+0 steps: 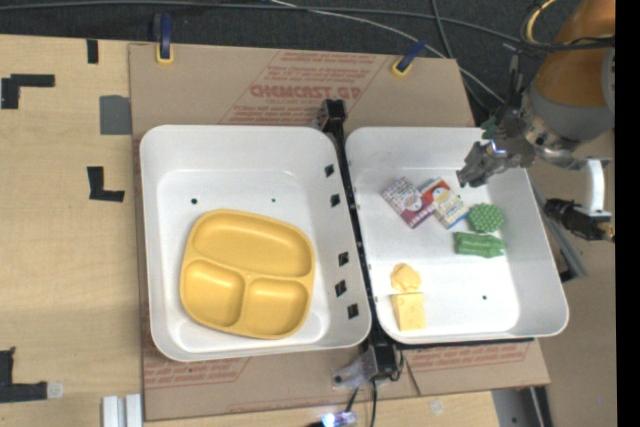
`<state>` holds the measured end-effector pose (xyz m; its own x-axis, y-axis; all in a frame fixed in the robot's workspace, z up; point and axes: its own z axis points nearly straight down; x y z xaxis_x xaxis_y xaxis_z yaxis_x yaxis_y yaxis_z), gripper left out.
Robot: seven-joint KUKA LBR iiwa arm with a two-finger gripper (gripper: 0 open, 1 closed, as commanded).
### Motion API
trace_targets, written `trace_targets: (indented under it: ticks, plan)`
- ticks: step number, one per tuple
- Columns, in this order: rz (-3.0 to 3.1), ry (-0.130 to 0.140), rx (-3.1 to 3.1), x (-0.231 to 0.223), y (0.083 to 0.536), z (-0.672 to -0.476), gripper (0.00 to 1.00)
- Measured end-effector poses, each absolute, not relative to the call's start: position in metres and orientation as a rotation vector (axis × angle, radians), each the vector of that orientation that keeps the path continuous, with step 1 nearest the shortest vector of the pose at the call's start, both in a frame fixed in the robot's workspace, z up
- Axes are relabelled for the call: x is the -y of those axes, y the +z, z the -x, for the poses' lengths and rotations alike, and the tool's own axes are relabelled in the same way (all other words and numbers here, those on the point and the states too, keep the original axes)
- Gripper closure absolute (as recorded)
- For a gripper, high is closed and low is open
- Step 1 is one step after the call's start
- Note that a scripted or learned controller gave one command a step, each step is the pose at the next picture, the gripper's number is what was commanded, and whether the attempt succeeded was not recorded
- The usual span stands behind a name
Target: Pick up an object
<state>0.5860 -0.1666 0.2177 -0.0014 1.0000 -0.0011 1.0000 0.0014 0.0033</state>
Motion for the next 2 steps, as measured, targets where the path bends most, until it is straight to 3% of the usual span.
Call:
trace_targets:
  ticks: [1, 2]
  plan:
    - [-2.216, 0.004, -2.22, 0.167, 0.271, -0.587, 1.0]
    - [-2.216, 0.0, -2.229, 0.106, 0.266, -0.57, 1.0]
